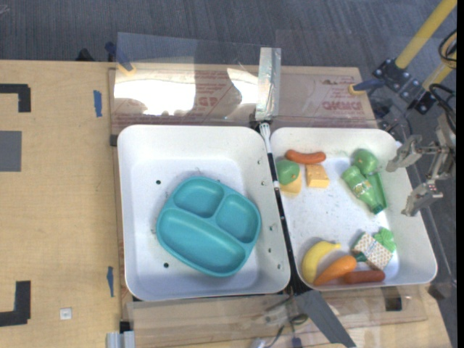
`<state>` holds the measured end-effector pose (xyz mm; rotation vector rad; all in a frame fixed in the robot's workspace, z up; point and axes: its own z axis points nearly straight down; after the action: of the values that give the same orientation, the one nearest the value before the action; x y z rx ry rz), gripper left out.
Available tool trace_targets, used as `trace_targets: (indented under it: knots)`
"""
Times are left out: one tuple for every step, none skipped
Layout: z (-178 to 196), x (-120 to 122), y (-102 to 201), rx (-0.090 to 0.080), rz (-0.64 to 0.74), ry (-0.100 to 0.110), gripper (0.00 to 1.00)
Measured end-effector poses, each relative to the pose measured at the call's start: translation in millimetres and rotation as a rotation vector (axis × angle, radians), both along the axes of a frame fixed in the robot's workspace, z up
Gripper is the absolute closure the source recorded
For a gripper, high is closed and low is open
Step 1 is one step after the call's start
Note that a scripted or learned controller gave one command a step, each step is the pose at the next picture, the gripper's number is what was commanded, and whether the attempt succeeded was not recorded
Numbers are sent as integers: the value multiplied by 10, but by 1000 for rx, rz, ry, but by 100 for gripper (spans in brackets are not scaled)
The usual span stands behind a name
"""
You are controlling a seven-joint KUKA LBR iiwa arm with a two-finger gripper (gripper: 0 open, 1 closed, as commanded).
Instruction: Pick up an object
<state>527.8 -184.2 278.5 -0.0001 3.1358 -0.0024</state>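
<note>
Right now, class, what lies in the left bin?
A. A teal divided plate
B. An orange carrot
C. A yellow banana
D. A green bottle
A: the teal divided plate lies alone in the left bin, while the banana, green bottle and carrot all sit in the right bin.

This looks like a robotics lab or test cell. Two white bins (130, 151) sit side by side on a plywood bench (51, 194) marked with black and blue tape, over grey carpet (217, 6). Clear taped barriers (188, 85) stand behind them; a yellow pole (428, 24) and clamps (402, 82) rise at right.
</note>
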Motion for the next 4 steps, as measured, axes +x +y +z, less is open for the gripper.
trace_targets:
  knots:
    - [-1518,-102,129,5,-2,13,0]
    - [-1675,636,877,5,33,0,0]
    - [-898,1155,1088,2,-196,-7,0]
    - [-1887,990,169,0,-113,-6,0]
